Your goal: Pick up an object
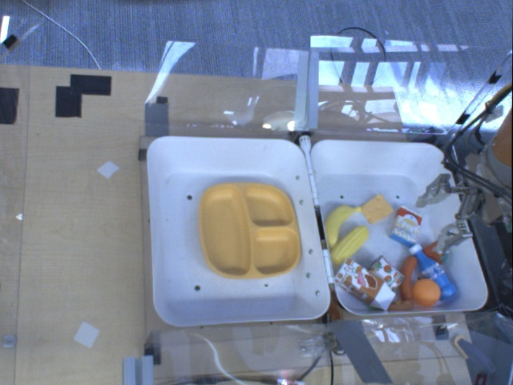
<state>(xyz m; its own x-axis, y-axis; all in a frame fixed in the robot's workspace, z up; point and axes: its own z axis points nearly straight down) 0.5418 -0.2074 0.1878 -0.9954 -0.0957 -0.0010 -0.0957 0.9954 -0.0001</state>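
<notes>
Several toys (pixel 377 273) overlapping in right bin (pixel 377 163), arm (pixel 498 147) cut off at edge

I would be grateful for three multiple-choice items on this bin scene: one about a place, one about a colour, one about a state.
1. Where does the yellow divided plate lie?
A. In the left bin
B. In the right bin
C. On the bench outside the bins

2. What colour is the banana?
A. Green
B. Yellow
C. Brown

3. How does the pincer stand?
A. Shut on the banana
C. Shut on the plate
B. Open, holding nothing

Answers: 1 A, the plate sits in the middle of the left bin. 2 B, the banana beside the cracker is yellow. 3 B, the fingers are spread over the right bin's right side with nothing between them.
</notes>
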